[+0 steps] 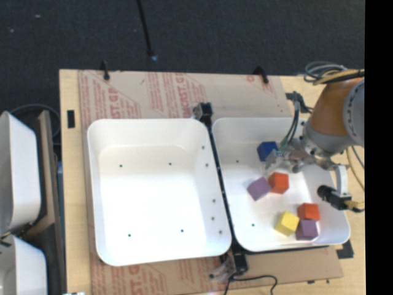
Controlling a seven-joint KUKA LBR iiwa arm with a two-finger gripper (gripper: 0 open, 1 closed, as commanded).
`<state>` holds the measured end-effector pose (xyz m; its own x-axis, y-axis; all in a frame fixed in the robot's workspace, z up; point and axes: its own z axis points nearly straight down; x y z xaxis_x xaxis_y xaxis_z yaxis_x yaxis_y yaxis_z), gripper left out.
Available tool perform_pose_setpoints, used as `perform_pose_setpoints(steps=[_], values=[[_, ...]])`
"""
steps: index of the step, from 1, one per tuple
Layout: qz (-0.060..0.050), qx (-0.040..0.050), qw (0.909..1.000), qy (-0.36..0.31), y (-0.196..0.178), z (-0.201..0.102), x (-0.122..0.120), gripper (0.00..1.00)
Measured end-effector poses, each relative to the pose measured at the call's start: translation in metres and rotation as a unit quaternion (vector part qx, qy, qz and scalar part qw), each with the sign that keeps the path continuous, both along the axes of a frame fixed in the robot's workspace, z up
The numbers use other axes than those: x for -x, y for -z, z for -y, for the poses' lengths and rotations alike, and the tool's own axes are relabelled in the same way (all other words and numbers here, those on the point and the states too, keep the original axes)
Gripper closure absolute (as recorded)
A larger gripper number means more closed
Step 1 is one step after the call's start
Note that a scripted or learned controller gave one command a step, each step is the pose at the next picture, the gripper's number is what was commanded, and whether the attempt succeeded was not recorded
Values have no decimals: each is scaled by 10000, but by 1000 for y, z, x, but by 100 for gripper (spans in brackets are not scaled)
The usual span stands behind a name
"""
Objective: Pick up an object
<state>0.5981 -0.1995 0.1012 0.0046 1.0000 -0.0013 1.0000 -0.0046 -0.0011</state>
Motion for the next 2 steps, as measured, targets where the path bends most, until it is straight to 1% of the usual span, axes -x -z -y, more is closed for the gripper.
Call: perform_pose_setpoints(steps=[1, 2], values=[[10, -5, 10000, -19, -1, -2, -1, 0], [12, -5, 10000, -39, 0, -46, -42, 0]])
